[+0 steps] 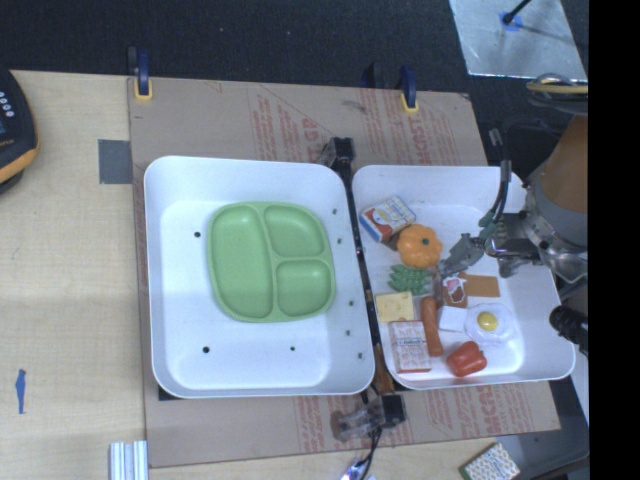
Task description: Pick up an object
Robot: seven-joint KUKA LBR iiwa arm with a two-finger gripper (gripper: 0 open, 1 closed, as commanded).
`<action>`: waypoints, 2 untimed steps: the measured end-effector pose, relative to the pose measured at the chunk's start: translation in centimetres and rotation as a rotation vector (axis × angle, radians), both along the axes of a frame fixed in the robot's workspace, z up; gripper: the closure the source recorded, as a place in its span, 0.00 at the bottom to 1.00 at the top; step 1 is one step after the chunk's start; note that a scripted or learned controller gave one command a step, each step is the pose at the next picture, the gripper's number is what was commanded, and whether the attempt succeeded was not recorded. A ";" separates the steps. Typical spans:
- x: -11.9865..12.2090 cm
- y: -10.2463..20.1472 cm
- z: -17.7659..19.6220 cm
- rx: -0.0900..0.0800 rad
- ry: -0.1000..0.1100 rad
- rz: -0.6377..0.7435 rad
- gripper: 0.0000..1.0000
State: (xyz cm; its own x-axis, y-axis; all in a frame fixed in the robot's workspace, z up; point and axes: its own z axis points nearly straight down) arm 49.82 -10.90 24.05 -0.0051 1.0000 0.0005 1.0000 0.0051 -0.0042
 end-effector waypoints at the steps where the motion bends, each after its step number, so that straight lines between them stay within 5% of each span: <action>1: 3.1 -3.6 -14.3 -0.001 0.000 -0.002 0.00; 2: 3.1 -3.7 -12.8 -0.002 -0.001 0.003 1.00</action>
